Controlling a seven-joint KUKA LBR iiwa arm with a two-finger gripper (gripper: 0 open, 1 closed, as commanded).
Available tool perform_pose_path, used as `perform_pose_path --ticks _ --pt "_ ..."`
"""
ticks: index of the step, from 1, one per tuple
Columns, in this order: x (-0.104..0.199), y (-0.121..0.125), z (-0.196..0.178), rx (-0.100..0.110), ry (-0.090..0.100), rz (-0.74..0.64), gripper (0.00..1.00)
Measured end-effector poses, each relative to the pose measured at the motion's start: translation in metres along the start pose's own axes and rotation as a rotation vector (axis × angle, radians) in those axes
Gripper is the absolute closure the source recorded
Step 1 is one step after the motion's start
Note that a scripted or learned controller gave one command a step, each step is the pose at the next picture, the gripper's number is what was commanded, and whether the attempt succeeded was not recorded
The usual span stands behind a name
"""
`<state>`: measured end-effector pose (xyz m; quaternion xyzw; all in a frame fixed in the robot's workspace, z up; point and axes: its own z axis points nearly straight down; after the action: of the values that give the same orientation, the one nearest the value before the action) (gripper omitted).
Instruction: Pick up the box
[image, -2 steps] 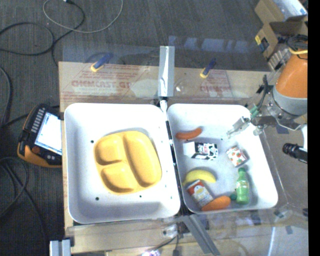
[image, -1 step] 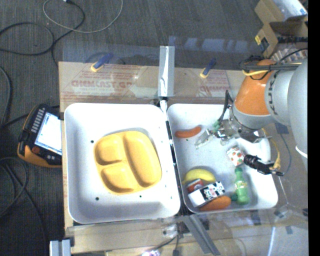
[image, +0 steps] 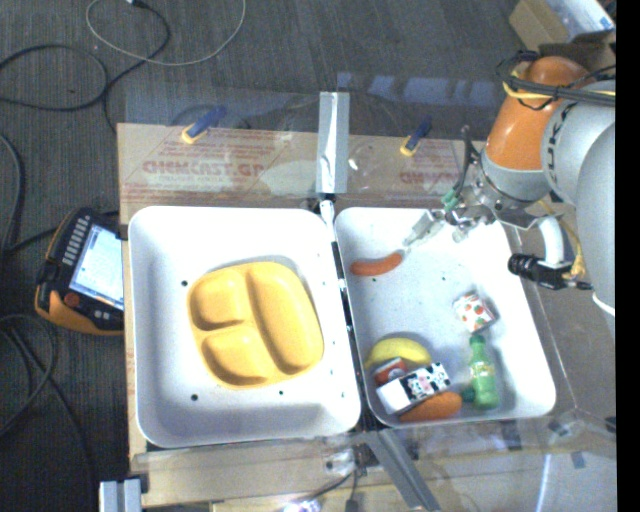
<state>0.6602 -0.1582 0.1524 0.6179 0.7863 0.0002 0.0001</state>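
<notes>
I am reaching in from three o'clock, and my gripper (image: 432, 226) is hanging over the top edge of the right bin (image: 520, 330), toward its twelve o'clock side. Whether it is spread or pressed together I cannot tell from this slant, and nothing shows in its grasp. Just below it, at about seven o'clock from the tip, a sausage (image: 377, 264) is lying on the bin floor. The box (image: 412, 385), white with black patches and a red end, is sitting well apart from me at the bin's six o'clock, wedged between a yellow fruit (image: 399, 350) above it and an orange piece (image: 436, 405) below. A green bottle (image: 483, 374) is standing just beside it at three o'clock, and a small carton (image: 475, 312) is lying above that. The left bin (image: 160, 240) is carrying a yellow tray (image: 256, 322).
</notes>
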Motion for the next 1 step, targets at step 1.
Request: perform_pose_path --ticks 1 --pt "-0.0436 -0.0501 0.0603 -0.002 0.001 -0.016 0.0"
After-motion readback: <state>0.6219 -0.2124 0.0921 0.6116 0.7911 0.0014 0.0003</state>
